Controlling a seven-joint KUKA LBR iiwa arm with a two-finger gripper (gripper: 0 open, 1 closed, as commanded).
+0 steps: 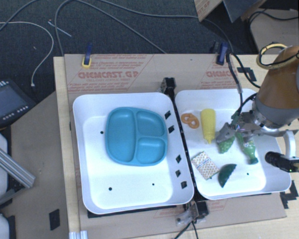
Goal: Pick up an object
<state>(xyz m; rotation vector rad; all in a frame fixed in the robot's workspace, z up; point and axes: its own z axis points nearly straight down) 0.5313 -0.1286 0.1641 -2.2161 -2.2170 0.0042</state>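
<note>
Two bins: left bin (87,159) holds a blue divided plate (136,136). Right bin (251,185) has a pretzel (190,120), yellow bottle (208,124), patterned packet (205,164), dark green piece (225,173) and green toys (225,145). Gripper (235,133) sits low over the green toys; jaws spread apart, nothing visibly between them.

We find the scene evenly and brightly lit from overhead. The two white bins, the left bin (86,144) and right bin (251,184), read near overexposed, with little surface detail. Shadows are soft and short, gathering beneath the bin rims. The dark floor (135,23) stays dim. Focus is moderate throughout; fine detail is soft and slightly grainy. We note mild blur around the gripper (237,132).
</note>
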